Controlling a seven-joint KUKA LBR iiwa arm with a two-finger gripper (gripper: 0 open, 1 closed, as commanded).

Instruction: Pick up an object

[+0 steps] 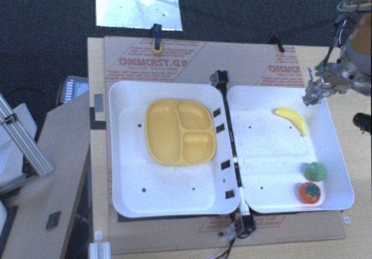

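Three objects lie in my right bin (334, 153): a banana (291, 119) near the far edge, a green ball (315, 171) and an orange ball (310, 192) at the near corner. My gripper (314, 93) hangs above the far rim, holding nothing; its opening I cannot tell. I judge this the approach: next, descend over the banana.

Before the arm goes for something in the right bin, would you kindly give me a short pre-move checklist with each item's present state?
1. Gripper carries nothing: ok.
2. Finger opening: cannot tell.
3. Banana lies alone, apart from the other pieces: ok.
4. Green ball and orange fruit close together near the right bin front corner, awkward to grasp: not ok.
5. Gripper above a target: not ok, it sits over the bin's far rim.
6. Yellow tray in the left bin, out of the way: ok.
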